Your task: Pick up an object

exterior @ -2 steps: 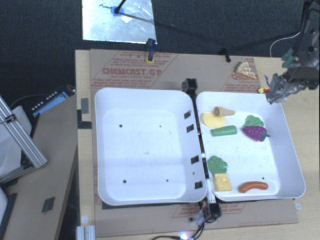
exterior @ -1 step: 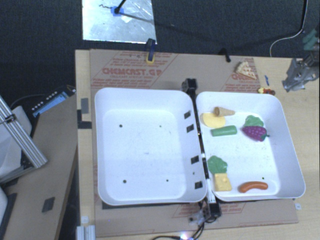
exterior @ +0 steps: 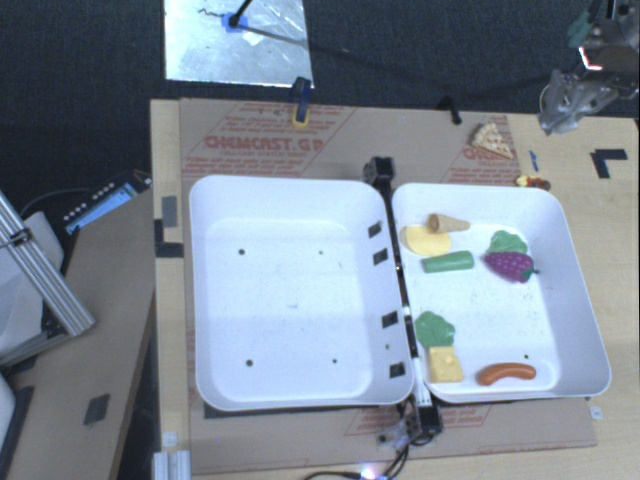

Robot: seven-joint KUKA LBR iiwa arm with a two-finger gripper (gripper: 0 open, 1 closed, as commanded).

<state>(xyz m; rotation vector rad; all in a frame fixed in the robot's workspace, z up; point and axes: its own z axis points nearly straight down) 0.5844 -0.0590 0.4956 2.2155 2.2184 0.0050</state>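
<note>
The right bin (exterior: 575, 298) holds several toy foods: a yellow piece (exterior: 425, 239) with a tan cone (exterior: 449, 223), a green stick (exterior: 447, 262), purple grapes with a green leaf (exterior: 509, 260), a green broccoli piece (exterior: 435, 328), a yellow cheese block (exterior: 445, 365) and an orange sausage (exterior: 506, 373). My gripper (exterior: 572, 103) hangs at the top right, beyond the bins' far edge and well away from all of them. Nothing shows between its fingers.
The left bin (exterior: 290, 288) adjoins the right one. A pizza slice toy (exterior: 492, 140) and a small red-yellow item (exterior: 532, 181) lie on the cardboard behind the right bin. A yellow clip (exterior: 300, 117) sits at the board's far edge.
</note>
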